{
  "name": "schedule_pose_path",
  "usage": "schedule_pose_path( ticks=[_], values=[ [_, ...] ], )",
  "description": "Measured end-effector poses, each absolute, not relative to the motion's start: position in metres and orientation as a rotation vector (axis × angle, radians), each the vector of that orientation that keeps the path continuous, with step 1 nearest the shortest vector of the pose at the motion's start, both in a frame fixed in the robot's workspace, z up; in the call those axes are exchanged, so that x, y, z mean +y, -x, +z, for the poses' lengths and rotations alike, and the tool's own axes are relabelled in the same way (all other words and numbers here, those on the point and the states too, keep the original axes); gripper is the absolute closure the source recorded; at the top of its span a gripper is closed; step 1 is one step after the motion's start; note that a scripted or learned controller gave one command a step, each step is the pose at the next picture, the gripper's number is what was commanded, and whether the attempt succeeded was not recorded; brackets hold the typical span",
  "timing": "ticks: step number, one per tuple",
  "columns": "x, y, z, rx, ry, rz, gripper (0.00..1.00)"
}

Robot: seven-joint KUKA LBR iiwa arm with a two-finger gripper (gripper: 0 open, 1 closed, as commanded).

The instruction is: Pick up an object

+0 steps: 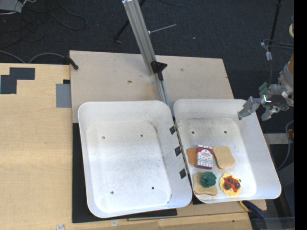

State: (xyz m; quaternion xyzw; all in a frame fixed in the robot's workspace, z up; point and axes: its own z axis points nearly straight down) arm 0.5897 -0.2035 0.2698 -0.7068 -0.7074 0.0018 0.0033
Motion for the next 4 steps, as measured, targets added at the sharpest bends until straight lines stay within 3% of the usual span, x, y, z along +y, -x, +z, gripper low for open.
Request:
schedule_pose_path(
  ticks=[1, 4],
  values=[
    [-0.203, -0.590, 0.273, -2.223, 2.216, 0.002, 0.00],
    [-0.199, -0.594, 0.137, -2.218, 2.214, 0.005, 0.00]
  ],
)
